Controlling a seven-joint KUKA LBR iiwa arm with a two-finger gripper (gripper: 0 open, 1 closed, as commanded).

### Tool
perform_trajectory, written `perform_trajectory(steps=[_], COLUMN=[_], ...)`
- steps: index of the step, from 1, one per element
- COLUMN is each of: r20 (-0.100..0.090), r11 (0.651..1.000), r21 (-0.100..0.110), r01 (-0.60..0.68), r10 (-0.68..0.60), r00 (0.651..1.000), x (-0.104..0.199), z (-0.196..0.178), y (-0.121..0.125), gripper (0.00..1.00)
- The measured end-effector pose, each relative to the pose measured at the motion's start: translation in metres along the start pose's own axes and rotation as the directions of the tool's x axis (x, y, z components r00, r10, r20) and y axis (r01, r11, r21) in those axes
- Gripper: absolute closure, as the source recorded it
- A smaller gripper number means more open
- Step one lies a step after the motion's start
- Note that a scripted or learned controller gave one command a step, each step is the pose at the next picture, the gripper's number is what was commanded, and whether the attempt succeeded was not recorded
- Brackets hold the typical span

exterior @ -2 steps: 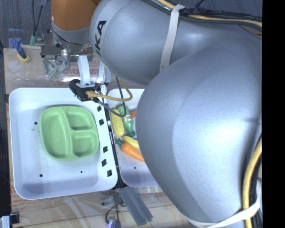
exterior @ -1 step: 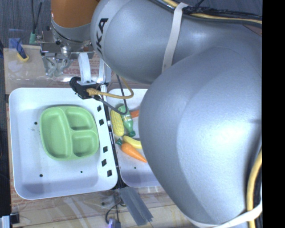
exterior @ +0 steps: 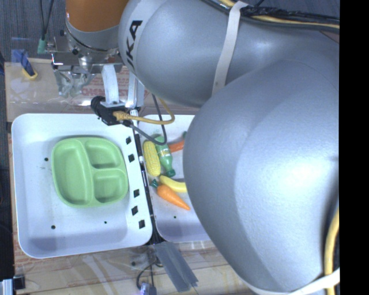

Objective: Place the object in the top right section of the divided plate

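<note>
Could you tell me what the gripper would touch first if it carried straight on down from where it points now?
Probably the bench just behind the left bin, not the green divided plate; depth is unclear.

The arm (exterior: 259,161) is made of large, smooth, rounded grey shells with a soft sheen, and one shell carries part of a black printed letter mark (exterior: 134,36). An orange band (exterior: 92,14) rings it near the wrist, above a cluster of metal fittings (exterior: 72,63). A pale strap (exterior: 228,43) wraps one segment, a yellow cable (exterior: 151,120) loops from a black connector (exterior: 105,109), and dark and yellow cables (exterior: 288,17) run along the top.
</note>
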State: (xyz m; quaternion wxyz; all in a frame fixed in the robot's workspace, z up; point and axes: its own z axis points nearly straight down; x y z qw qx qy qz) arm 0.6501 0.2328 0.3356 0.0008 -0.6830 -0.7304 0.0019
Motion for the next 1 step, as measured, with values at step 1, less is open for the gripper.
perform_trajectory(steps=[1], r20=[0.0], r11=[1.0], r21=[0.0], r01=[0.008], r10=[-0.008], r00=[1.0], x=[0.0021], z=[-0.0095], y=[-0.0002], gripper=[1.0])
